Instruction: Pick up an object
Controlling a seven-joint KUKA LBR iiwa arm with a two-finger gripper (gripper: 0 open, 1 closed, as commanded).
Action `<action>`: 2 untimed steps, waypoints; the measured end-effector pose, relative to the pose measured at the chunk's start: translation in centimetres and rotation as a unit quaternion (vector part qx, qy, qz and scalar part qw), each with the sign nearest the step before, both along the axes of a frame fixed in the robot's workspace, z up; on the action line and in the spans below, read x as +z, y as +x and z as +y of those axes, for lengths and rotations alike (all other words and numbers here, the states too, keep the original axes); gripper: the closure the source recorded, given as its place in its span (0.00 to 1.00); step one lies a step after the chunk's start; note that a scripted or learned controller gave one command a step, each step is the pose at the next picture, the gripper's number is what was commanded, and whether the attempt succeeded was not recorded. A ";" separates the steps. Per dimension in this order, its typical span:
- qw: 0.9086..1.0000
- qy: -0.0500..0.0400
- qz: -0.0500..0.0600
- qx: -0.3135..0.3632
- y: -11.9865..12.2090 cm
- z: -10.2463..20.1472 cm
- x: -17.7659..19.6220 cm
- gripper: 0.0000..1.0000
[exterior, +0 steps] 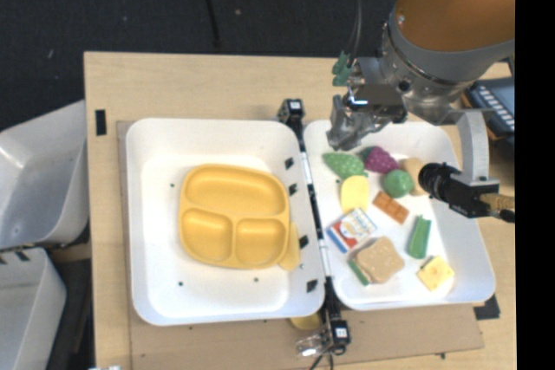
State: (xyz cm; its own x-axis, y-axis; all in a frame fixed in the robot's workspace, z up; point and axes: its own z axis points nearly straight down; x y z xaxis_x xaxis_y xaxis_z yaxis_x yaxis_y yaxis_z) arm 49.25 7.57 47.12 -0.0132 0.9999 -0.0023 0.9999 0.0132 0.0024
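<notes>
My gripper (345, 137) hangs over the far left corner of the right bin (473, 273), just above a green bumpy toy (343, 162). Nothing shows between its fingers. Close by lie a purple grape bunch (380, 159), a green round fruit (398, 182), a yellow piece (353, 191), an orange block (391, 207), a small printed box (354, 230), a brown bread slice (380, 260), a green stick (420, 236) and a yellow cheese wedge (435, 274).
The left bin (156, 290) holds a yellow divided tray (234, 216). Black clips (305, 186) run along the seam between the bins. A black cylinder (455, 186) juts in over the right bin from the right.
</notes>
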 end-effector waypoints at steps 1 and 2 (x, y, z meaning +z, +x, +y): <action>1.000 0.000 0.008 -0.009 -0.4 -5.9 -18.9 1.00; 1.000 0.001 -0.006 -0.006 -0.2 -7.5 -6.5 1.00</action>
